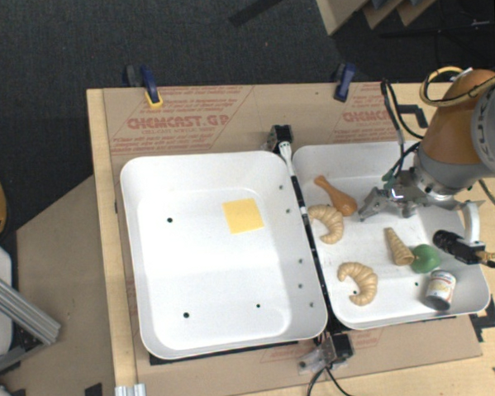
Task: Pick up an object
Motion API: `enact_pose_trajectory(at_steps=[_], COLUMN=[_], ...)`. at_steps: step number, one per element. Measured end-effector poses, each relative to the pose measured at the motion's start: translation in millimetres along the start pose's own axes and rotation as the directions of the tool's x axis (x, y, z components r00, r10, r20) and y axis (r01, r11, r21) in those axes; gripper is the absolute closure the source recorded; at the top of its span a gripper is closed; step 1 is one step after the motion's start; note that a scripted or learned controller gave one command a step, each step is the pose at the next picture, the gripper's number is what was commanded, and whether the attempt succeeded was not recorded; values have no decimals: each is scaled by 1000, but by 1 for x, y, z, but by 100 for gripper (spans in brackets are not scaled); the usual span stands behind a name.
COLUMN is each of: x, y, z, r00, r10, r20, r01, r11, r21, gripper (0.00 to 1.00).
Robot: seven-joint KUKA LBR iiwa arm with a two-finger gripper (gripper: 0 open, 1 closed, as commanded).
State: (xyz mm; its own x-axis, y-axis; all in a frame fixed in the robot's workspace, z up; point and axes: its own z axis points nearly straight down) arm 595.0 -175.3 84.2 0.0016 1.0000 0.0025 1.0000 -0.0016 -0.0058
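At the near edge of the right bin, in its right corner, a small can lies on its side. To the left of it, well apart, there is a curved croissant. A little farther in, an ice cream cone lies flat, with a green ball just beside its wide end. Behind these, close to the wall between the two bins, a second croissant rests.

The hand is above the middle of the right bin, behind the cone and to the right of the second croissant. Its two fingers are spread apart and nothing is between them. A toy chicken leg lies just to the left of the hand, slightly farther back.

In the left bin a flat yellow square lies alone, a little behind the middle. At the far edge of the counter, two blue clamps hold the sheet.
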Motion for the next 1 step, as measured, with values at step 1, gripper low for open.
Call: enact_pose_trajectory(at_steps=[1], x=[65], y=[72], z=[-2], r00=[1000], r10=[-10], r20=[1], r01=[10], r11=[1000], r21=[-13], gripper=[0])
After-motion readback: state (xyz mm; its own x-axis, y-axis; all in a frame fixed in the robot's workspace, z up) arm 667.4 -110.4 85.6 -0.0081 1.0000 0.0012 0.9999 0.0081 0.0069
